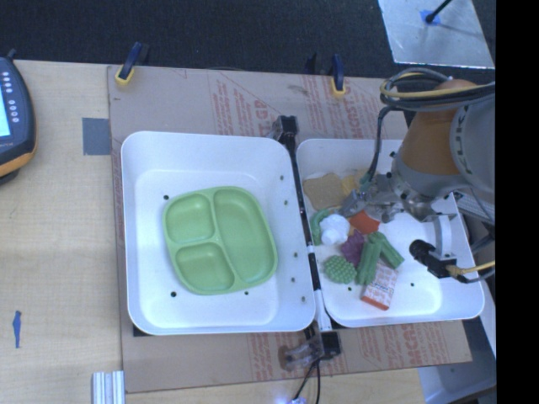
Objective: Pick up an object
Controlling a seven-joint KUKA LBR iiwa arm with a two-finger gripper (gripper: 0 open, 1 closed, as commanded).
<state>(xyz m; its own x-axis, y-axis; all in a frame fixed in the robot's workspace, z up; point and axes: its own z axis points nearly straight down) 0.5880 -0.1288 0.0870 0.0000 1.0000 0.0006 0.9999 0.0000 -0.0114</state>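
The right bin (421, 305) holds a pile of small things: a white lump (333, 226), a purple piece (354, 244), a green knobbly ball (338, 268), dark green sticks (371, 257), a red and white packet (381, 285), an orange piece (365, 222) and a tan flat piece (324, 189). My gripper (373, 204) is low over the back of this pile, just above the orange piece. The arm's grey body and orange band (434, 141) cover the bin's right rear part. A green divided plate (221, 240) lies in the left bin (152, 301).
A black cable and plug (431, 259) hang over the right bin's right side. Blue and yellow clamps (337, 78) hold the cardboard sheet at the back. A handheld pendant (13, 116) lies at the bench's far left edge.
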